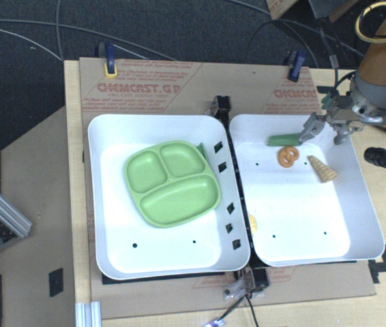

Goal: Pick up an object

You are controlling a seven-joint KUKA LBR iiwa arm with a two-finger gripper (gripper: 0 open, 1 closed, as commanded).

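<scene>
Red print on the counter (179, 80) board reads "CHEMCAST GP", twice. The end effector (324, 129), fingers spread apart and holding nothing, hangs over the right bin (357, 216). Just left of it lies a green stick (282, 140); below it, an orange pretzel (288, 157) and tan cone (322, 169). A green tray (172, 182) sits far left.

A flat green piece (283, 140) lies at the right bin's (357, 182) far edge. Near it sit an orange pretzel (288, 157) and a tan cone (323, 169), lying tilted.
</scene>
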